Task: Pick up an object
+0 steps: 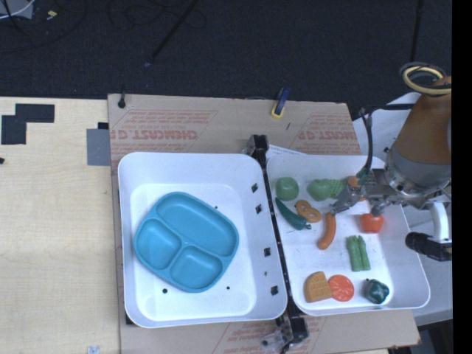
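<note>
- In the right bin [413, 290], upper right part: gripper [366, 195] sits low over the toys, arm [428, 135] coming in from the right.
- Claw state: cannot tell. Dark linkage blurs against the bin floor, so no call on whether it has hold of anything.
- Nearest toy: tomato [371, 223], just below the gripper and a touch to its right. Looks to be lying on the bin floor, though the view is too coarse to be sure.
- Next nearest: sausage [327, 231], down-left of the gripper, long axis running near-vertical in the view with a slight lean. Green lump [321, 189] lies just left of the gripper at about the same height.
- Further off: asparagus [358, 253] below, long axis also near-vertical; green ball [287, 189], dark pepper [290, 215] and small orange piece [307, 212] near the bin's left wall; bread [318, 287], orange disc [341, 287] and dark green toy [376, 291] along the bottom edge.
- Judgement: the pick turns on a short drop towards the tomato. It is round, so grip angle matters little.
- Left bin [136, 172] holds a blue tray [186, 240], well apart from the gripper.
- Writing: cardboard [184, 124] under the bins has red print, seen upside down; reads roughly "CHEMCAST", not sure.
</note>
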{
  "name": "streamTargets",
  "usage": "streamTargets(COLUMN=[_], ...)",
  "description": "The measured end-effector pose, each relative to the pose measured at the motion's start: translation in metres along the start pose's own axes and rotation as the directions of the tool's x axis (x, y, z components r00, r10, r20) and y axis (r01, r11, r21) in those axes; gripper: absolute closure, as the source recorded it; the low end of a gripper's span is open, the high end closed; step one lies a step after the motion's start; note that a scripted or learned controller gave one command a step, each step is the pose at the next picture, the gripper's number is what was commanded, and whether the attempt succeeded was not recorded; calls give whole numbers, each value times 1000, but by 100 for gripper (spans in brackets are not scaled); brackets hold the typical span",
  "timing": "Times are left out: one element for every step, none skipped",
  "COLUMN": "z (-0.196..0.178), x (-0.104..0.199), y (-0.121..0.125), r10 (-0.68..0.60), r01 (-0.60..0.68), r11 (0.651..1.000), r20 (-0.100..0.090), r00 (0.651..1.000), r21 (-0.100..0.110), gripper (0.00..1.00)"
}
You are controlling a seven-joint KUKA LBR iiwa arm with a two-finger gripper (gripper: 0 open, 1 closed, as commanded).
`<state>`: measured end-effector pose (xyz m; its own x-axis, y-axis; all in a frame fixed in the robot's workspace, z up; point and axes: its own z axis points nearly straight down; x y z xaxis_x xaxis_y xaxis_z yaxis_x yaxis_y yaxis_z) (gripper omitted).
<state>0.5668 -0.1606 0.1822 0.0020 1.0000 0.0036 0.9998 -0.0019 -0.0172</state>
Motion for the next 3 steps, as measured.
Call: streamTargets(z=[-8, 55, 97], x=[0, 4, 5], y=[3, 2, 3], r10=[-2, -3, -2], r01=[2, 3, 2], r11=[1000, 1000, 1000], r20=[2, 2, 2], r00=[1000, 1000, 1000], r21=[-13, -11, -13], gripper=[0, 0, 0])
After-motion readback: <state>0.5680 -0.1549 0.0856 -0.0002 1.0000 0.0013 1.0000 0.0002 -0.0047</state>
